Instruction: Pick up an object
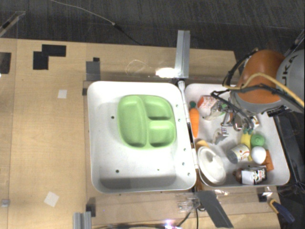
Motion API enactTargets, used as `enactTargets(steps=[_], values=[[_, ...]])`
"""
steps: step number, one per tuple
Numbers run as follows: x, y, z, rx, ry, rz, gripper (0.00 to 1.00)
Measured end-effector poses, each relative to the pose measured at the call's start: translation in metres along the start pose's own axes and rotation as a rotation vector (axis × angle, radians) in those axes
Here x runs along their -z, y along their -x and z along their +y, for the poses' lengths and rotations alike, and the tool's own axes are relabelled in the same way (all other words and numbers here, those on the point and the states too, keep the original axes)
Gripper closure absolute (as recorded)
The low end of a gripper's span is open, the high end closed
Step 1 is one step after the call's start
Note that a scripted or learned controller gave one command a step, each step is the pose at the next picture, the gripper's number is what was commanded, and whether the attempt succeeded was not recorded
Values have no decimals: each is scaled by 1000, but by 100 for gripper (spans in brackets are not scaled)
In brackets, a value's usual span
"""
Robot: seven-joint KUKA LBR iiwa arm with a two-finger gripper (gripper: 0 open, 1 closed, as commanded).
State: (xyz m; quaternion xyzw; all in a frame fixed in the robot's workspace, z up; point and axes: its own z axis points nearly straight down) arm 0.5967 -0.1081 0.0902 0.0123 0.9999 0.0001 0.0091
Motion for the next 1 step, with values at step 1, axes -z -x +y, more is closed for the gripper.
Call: enactTargets(steps=[1], values=[[2, -48, 14, 70, -3, -3, 0]])
